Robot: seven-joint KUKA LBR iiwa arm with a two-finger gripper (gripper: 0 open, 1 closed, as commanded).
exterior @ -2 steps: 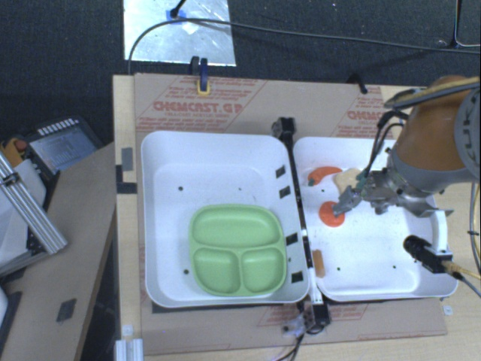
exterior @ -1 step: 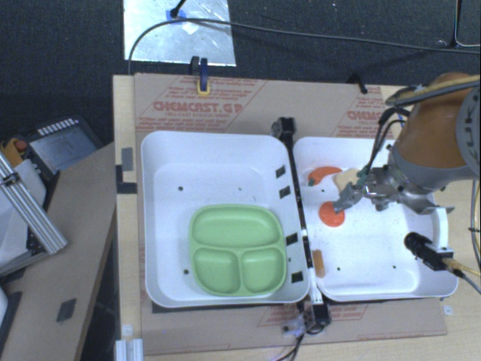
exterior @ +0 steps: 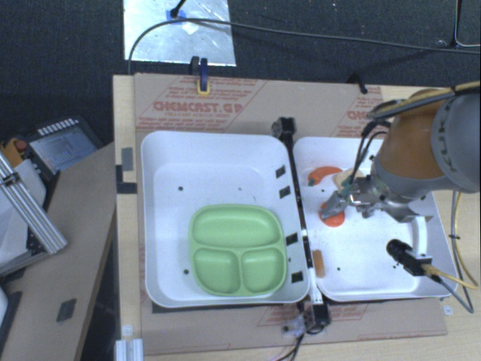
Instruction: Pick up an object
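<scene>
Right bin (exterior: 361, 280): gripper (exterior: 340, 198) over red obj (exterior: 331, 215).

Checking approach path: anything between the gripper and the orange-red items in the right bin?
Nothing visible. The gripper sits low in the right bin, right beside the two orange-red items, with no other object between them. Whether it touches either one, I cannot tell.

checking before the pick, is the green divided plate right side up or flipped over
Right side up: the green plate lies flat in the left bin, and its three hollow compartments face the camera.
</scene>
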